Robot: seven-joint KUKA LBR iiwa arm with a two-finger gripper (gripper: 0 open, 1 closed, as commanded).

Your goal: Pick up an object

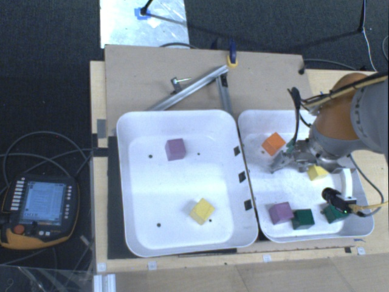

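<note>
Two cubes flank the gripper (290, 158) in the right bin (252, 123): orange cube (273, 143) just up-left of the tips, small yellow cube (316, 173) just down-right, close under the wrist. Orange is the likelier target; it sits near the bin's upper-left part, roughly square, slightly rotated, no long axis to speak of. Gripper metalwork points left toward it, tips near but apparently not touching. Nothing visible between the fingers. Can't tell jaw opening from this angle, the tips blur together. Further out: purple cube (281, 212) and two dark green blocks (302, 218) along the bin's lower edge. Left bin (127, 126) holds a purple cube (175, 149) and a yellow cube (202, 211), well apart from the arm.
</note>
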